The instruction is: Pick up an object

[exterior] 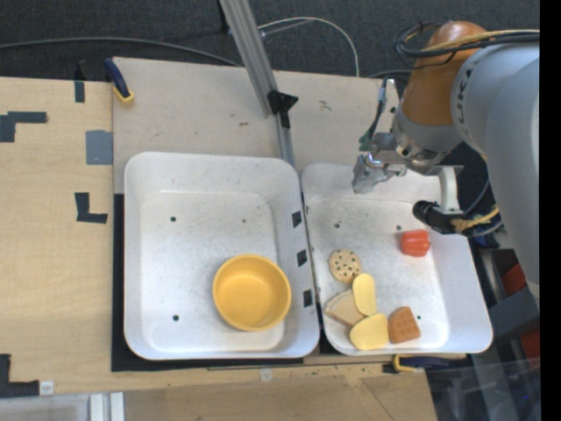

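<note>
Food pieces (370,312) cluster at the right bin's (465,323) near edge, well apart from the jaws (366,179) poised over its far corner; whether those jaws are spread, I cannot tell.

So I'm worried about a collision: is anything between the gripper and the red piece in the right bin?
Nothing visible. The gripper hangs over the right bin's far corner, and bare white floor runs from there to the red piece. The cookie lies off that path.
</note>
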### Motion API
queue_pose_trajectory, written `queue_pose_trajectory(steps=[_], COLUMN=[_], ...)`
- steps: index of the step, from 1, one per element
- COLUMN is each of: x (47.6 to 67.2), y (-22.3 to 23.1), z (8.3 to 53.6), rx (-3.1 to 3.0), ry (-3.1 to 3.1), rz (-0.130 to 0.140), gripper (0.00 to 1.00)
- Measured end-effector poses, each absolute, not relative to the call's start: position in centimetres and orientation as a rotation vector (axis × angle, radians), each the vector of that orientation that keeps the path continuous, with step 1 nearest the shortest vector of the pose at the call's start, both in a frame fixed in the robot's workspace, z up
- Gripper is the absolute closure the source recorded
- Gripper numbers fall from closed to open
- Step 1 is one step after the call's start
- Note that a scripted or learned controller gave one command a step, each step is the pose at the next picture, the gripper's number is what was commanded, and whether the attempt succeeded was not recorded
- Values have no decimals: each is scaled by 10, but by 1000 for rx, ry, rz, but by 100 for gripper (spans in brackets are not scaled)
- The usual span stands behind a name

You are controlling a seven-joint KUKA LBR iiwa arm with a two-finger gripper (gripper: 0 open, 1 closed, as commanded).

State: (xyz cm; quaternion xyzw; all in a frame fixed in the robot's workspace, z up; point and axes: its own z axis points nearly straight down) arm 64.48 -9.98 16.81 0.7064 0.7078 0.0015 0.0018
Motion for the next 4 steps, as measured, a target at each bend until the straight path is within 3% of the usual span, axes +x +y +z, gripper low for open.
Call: queue_pose_trajectory(steps=[1,2,4], x=[636,636,599], y=[-103,-103,5], z=[222,231,232], rx=[2218,2221,2216], ry=[2219,2223,2231], rz=[4,0,0], gripper=[100,100,100])
